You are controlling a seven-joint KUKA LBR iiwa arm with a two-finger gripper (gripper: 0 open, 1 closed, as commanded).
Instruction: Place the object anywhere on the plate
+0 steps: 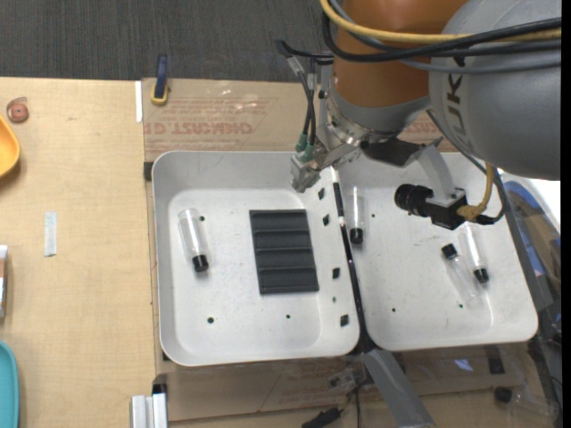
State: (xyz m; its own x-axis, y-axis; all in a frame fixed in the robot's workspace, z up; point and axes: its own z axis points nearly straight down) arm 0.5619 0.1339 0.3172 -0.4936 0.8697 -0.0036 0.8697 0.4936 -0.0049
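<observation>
**Q.** What lies nearest, and where is the task's thing?

**A.** Left bin (169, 341), centre: the plate (284, 251), black and ridged, with nothing on it. The left tube (192, 237) lies to its left, apart from it, cap toward the viewer. Right bin (513, 328): two right tubes (466, 264) close together, and a mid tube (355, 217) against the wall between the bins. Which tube is meant cannot be told; none is on the plate.

**Q.** And the gripper?

**A.** The gripper (306, 173) hangs beyond the plate, near the left bin's far wall. Whether it is apart or closed cannot be told; no tube is seen in it.

**Q.** What may fail?

**A.** Probably three things. A release here would put nothing on the plate. A round tube may roll off the ridges unless it lies along them. The arm (393, 34) overhangs both bins and hides part of them.
</observation>
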